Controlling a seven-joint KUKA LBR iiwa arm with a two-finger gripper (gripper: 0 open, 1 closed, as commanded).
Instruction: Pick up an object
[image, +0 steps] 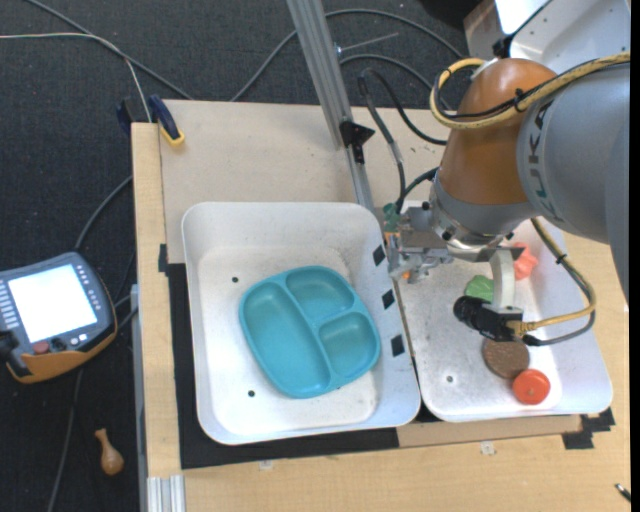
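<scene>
Dark carpet w/ trailing cables surrounds a pale wooden bench (250, 140); a teach pendant (50, 312) lies at far left. Left white bin (290, 225), matte plastic w/ rounded corners, holds a smooth teal divided plate (308, 328), centre frame. Right bin (440, 385) carries a flat brown disc (505, 355), an orange round piece (531, 386), a green bit (481, 287) and a pink-orange one (524, 264), right of centre. Grey-and-orange arm (500, 130) hangs over that bin, upper right; gripper (412, 262) near the bins' shared edge, finger state can't be told

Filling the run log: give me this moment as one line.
arm: over right bin | gripper: near bins' divide, grasp unclear | teal tray: left bin | orange item: right bin
</scene>
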